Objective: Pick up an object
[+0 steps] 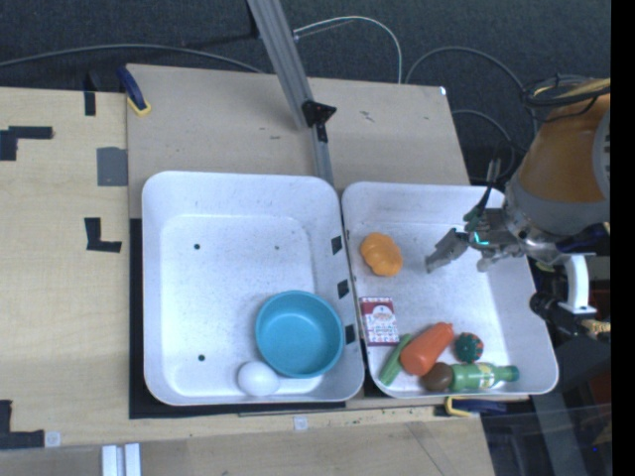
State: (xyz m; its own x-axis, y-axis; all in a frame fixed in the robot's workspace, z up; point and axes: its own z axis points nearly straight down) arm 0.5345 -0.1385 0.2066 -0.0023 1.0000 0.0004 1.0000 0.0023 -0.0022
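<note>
Nearest the camera, along the front edge of the right bin (pixel 516 296), a green bottle (pixel 480 374) with a yellow label lies on its side, touching a small brown item (pixel 438 378) to its left. Just behind them rest a small red-and-green ball (pixel 468 346), a toy carrot (pixel 425 348) lying at a slant, and a slim green vegetable piece (pixel 392 361) leaning beside the carrot. A small red-and-white carton (pixel 378 321) lies flat near the wall between the two bins. In the left bin (pixel 174 266), a blue bowl (pixel 299 332) sits upright near the front, with a white ball (pixel 258 378) touching its near-left side. Farther back in the right bin, an orange lumpy toy (pixel 381 254) rests by itself, near the dividing wall. To its right, the arm's claw (pixel 448 250) hangs over the bare floor of the right bin, grasping nothing; whether its fingers are spread or closed cannot be told from this angle. The grey arm with its orange band (pixel 561 172) reaches in from the right. Beyond the bins, the pale wooden surface (pixel 218 117) carries a grey metal pole (pixel 283 48) running off toward the top, and thin cables (pixel 367 28) loop across the dark floor behind.
</note>
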